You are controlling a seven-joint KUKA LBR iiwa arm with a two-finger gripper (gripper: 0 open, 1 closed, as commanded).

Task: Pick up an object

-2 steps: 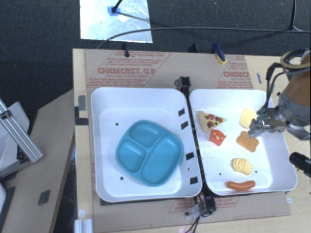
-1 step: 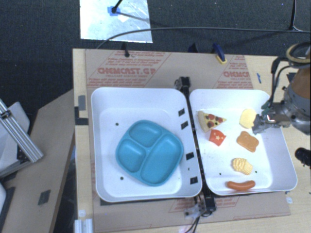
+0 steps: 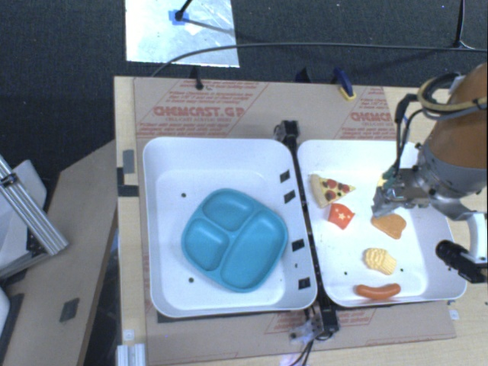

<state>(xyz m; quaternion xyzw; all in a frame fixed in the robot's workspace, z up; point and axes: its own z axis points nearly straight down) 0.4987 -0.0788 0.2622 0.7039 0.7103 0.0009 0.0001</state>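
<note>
Picking something out of the right bin (image 3: pixel 427 277) looks like the step in hand, since the gripper (image 3: pixel 386 202) hangs low over that bin's far right side, just above a flat tan piece that looks like toast (image 3: pixel 389 226). Whether the jaws are spread or pressed together cannot be told from this slanted view, because the wrist and its cables cover them, and nothing is seen pinched between them. To do the step well, I would judge that the gripper should come straight down over the toast's middle with the jaws set across its narrow width, as a flat piece lying on the bin floor gives little edge to catch and may slide away. A red piece (image 3: pixel 341 216) lies near on the left, so the descent should stay clear of it. The right bin also holds a pizza slice (image 3: pixel 329 188) near its dividing edge, a ridged yellow piece (image 3: pixel 380 261) below the toast, and a sausage (image 3: pixel 377 290) close to the near wall; all lie apart from one another. The left bin (image 3: pixel 164 280) holds a blue divided plate (image 3: pixel 235 239) with three compartments, lying flat and turned at an angle.
</note>
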